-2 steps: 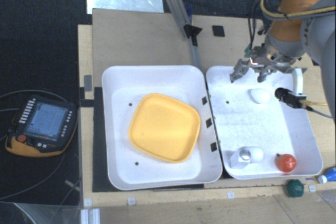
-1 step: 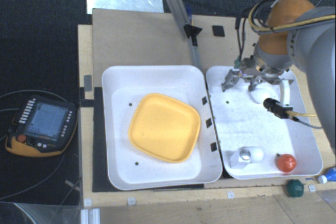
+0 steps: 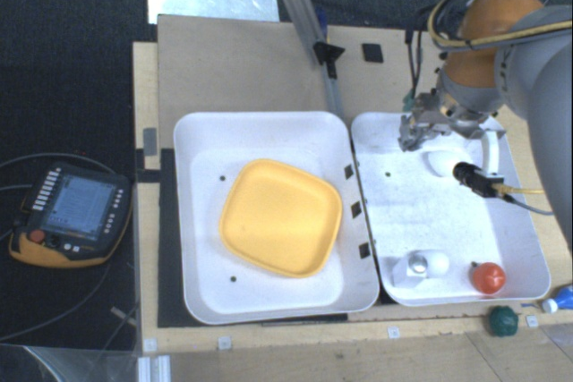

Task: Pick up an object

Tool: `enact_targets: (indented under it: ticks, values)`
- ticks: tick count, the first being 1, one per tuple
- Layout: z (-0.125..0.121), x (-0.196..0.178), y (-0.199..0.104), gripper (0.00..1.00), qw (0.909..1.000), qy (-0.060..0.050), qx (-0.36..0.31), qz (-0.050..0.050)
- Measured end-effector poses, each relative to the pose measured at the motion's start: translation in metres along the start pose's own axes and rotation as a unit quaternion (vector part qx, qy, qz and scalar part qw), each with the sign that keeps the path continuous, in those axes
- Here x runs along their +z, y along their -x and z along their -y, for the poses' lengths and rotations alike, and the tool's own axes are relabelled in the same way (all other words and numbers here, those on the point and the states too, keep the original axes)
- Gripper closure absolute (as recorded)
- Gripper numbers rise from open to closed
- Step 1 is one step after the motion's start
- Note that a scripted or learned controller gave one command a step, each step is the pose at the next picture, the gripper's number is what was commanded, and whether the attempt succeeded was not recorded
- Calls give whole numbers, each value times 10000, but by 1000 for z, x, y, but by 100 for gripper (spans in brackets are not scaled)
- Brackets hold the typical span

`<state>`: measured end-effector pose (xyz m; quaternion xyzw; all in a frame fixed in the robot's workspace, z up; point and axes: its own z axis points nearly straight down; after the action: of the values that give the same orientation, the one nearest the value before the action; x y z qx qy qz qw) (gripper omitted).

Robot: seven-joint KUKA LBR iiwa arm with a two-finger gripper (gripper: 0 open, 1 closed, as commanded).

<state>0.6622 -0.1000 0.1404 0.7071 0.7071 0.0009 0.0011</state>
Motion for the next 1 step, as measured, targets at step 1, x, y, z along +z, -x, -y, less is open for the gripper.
enact_targets:
  ticks: [1]
  values:
    - [6, -54, -7, 100, 10000, 13, -7, 0]
